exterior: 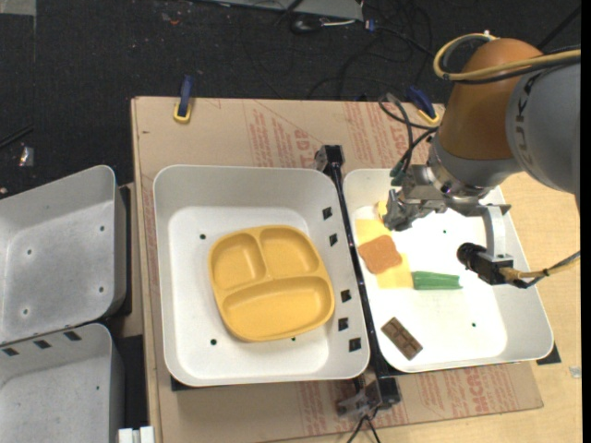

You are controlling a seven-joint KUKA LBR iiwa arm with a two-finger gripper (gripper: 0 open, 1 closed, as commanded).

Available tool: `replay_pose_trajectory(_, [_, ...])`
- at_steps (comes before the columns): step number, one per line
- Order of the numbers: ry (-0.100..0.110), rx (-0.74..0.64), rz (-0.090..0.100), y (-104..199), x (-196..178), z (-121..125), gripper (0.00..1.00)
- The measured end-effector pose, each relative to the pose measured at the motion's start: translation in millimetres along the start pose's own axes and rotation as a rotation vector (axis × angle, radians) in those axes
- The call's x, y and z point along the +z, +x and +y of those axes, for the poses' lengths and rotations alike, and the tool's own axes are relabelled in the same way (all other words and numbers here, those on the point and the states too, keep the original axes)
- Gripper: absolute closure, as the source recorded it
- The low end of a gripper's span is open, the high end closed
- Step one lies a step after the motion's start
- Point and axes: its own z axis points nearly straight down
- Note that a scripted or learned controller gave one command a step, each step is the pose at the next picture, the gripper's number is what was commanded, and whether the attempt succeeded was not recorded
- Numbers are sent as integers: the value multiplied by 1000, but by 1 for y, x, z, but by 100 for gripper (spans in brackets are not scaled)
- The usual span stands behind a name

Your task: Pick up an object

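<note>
two white bins side by side on the counter, which is brown board with red print.

left bin: holds one yellow tray with three compartments, lying flat and turned a little askew, near the bin's middle. nothing in the compartments.

right bin: holds four small things. a yellow piece lies at the near-left, partly under an orange piece, which overlaps it. a second patch of yellow shows below the orange piece; cannot tell whether it is the same item or a separate one. a green stick lies flat, touching that lower yellow patch on its right. a brown block lies apart from the rest, toward the bin's front left.

hidden or unclear: the arm covers the bin's far right corner and much of its back wall. a black fitting with a cable hangs off the wrist over the bin's right half. the tool is dark and small against the bin; whether its jaws are apart or together, cannot tell.

relative position: tool sits over the back-left part of the right bin, just beside the upper yellow piece, at its upper right edge. orange piece is near, just below-left of the tool. green stick and brown block are farther toward the front. nothing seen between the jaws.
</note>
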Motion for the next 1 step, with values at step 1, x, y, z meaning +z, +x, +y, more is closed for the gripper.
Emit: replay_pose_trajectory(1, [1,2,-1,40,1,-24,100])
